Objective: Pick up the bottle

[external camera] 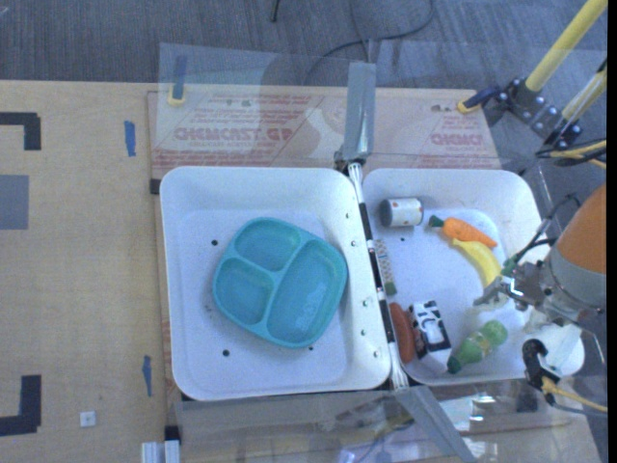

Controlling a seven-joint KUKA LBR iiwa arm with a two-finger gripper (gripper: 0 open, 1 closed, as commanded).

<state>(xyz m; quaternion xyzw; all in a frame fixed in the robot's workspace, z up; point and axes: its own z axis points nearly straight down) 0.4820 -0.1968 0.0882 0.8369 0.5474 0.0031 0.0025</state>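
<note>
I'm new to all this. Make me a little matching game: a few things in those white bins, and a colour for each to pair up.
Things:
1. bottle
2. divided plate
3. banana
4. carrot

Colours:
A. orange
B. teal
C. green
D. yellow

Pairs: 1-C, 2-B, 3-D, 4-A. The divided plate lies in the left bin; the other three lie in the right bin.

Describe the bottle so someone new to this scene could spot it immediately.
Look in the right-hand bin, at its near right corner. The bottle lies on its side there, below the banana. It is the sole green item, beside a black-and-white box.
</note>
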